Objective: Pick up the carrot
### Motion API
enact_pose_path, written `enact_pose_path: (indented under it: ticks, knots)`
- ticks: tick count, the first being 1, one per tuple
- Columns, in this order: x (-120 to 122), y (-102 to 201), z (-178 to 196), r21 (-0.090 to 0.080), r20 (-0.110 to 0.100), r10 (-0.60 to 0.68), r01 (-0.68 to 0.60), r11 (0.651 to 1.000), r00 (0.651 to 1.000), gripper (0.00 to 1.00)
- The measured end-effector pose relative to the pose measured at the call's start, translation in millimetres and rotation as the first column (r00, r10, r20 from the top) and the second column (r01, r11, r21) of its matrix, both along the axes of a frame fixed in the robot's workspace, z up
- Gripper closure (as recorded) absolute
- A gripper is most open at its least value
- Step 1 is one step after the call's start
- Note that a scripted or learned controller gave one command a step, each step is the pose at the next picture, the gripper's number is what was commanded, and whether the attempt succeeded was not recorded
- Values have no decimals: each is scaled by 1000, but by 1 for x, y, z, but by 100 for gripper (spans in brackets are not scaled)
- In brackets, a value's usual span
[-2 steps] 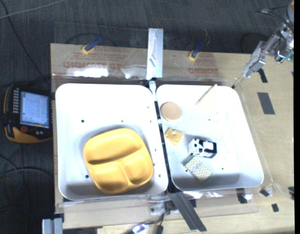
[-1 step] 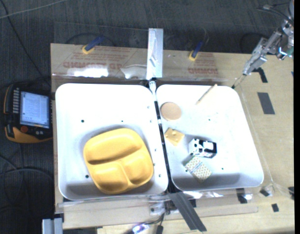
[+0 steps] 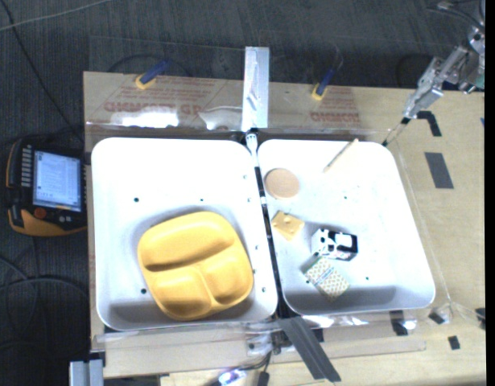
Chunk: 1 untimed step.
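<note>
- Two white bins sit side by side on the table point(image 3: 456, 215); the left bin point(image 3: 118, 175) carries a yellow divided plate point(image 3: 195, 262), and I place everything else from that plate
- Right of the plate, in the right bin point(image 3: 400, 240), lie a round tan disc point(image 3: 282, 183), a small yellow cube point(image 3: 286, 226), a black-and-white object point(image 3: 336, 243) and a patterned block point(image 3: 328, 278)
- None of these is plainly a carrot; my best guess for the carrot point(image 3: 340, 156) is the thin, pale, tapered stick lying aslant, up and to the right of the plate, beyond the tan disc and near the right bin's far wall
- The end effector point(image 3: 428, 91) hangs far up and right of the plate, outside both bins and well apart from the carrot
- It is too small and blurred to tell how far open it is, and I see nothing held in it
- The pick looks not yet begun: the arm must first travel in over the right bin
- If the stick is the carrot, it should be light and stiff, probably smooth enough to roll or skid on the bin floor
- Take it across its narrow width, near mid-length, with the close set square to its slanted axis
- A grip near either tip would likely let it pivot out
</note>
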State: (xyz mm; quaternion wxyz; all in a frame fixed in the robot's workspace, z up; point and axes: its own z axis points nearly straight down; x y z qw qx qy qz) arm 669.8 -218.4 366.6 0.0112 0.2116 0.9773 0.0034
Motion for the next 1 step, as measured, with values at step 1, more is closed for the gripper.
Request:
enact_pose_path:
  ticks: [1]
  knots:
    - [1,1,11,1,6,1,-1,1000,1000,100]
